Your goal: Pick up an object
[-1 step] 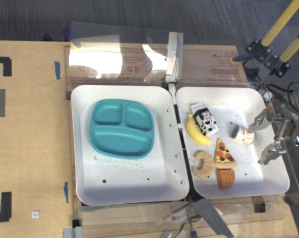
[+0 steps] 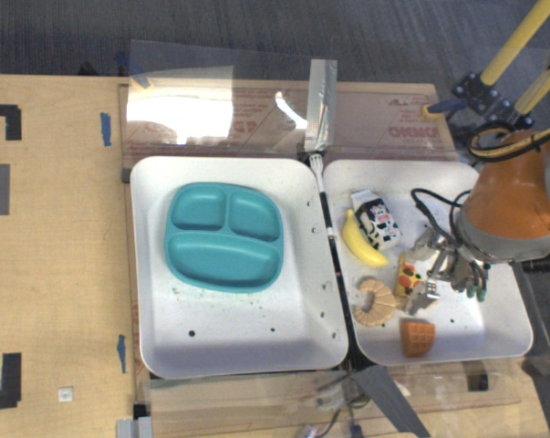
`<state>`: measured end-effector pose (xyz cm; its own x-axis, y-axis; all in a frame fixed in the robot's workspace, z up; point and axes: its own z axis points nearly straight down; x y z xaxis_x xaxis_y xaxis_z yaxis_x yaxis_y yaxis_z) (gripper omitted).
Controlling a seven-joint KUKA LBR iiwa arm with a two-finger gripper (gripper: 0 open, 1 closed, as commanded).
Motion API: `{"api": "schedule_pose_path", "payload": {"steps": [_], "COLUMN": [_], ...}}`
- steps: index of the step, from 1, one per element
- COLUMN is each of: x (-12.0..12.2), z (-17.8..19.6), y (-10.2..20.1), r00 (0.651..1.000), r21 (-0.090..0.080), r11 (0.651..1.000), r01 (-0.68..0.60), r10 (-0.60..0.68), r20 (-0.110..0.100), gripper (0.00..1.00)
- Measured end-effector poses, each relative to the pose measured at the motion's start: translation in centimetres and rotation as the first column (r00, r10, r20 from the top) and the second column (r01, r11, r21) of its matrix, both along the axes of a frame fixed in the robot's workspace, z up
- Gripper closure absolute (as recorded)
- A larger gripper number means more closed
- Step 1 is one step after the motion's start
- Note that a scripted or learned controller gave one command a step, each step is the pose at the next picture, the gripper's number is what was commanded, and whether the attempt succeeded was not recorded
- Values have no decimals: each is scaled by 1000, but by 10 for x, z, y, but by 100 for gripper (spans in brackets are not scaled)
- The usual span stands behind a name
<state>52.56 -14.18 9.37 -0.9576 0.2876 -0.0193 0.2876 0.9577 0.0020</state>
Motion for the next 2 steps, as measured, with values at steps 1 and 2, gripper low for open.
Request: {"api": "schedule_pose_path", "payload": {"steps": [1,2], "x": [4,-2], "z": [15,31], "y": [0,45], "r00": [1000,900], "r21": [-4,6], "r11": [1000,900], "r01": [-1,437], "r10": [1,-437], "r20": [14,-14], "gripper": [100,100]}}
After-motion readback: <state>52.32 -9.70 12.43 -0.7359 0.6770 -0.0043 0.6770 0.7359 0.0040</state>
